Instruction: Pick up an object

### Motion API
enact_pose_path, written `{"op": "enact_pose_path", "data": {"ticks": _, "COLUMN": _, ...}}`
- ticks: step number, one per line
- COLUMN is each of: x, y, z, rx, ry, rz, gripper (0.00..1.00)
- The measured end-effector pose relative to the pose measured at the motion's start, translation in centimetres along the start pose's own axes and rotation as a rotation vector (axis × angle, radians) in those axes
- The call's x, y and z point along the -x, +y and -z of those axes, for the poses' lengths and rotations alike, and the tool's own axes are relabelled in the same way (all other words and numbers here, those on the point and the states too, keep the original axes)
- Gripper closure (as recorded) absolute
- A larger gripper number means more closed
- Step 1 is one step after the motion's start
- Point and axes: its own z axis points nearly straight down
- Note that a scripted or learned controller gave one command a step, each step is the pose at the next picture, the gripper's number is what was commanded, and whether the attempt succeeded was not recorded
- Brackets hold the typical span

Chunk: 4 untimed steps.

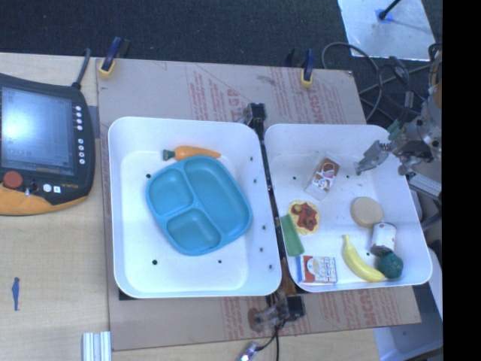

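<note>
No object is held yet. The nearest candidate, a small carton (324, 176), lies in the right bin (338, 135), just left of the gripper (373, 156), which hovers over the bin's upper right; whether it is wide or narrow I cannot tell. This looks like the approach step: next it must descend onto one item. That bin also holds a pizza slice (304, 216), cookie (367, 211), banana (359, 261), can (383, 238) and box (319, 269). The left bin (128, 201) holds a blue tray (197, 204) and carrot (193, 153).

Arm (421, 138) cut off at right edge.
</note>
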Motion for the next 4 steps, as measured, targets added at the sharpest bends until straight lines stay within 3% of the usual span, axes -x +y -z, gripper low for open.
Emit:
{"op": "enact_pose_path", "data": {"ticks": 1, "x": 3.5, "y": -5.7, "z": -12.3, "rx": -0.002, "ry": 0.0, "rz": -0.001, "gripper": 0.0}}
{"op": "enact_pose_path", "data": {"ticks": 2, "x": 2.2, "y": -2.9, "z": -14.4, "rx": 0.007, "ry": -0.005, "rz": 0.001, "gripper": 0.0}}
{"op": "enact_pose_path", "data": {"ticks": 3, "x": -0.9, "y": 3.6, "z": -14.3, "rx": 0.01, "ry": -0.004, "rz": 0.003, "gripper": 0.0}}
{"op": "enact_pose_path", "data": {"ticks": 4, "x": -2.7, "y": 7.3, "z": -14.6, "rx": -0.004, "ry": 0.0, "rz": 0.001, "gripper": 0.0}}
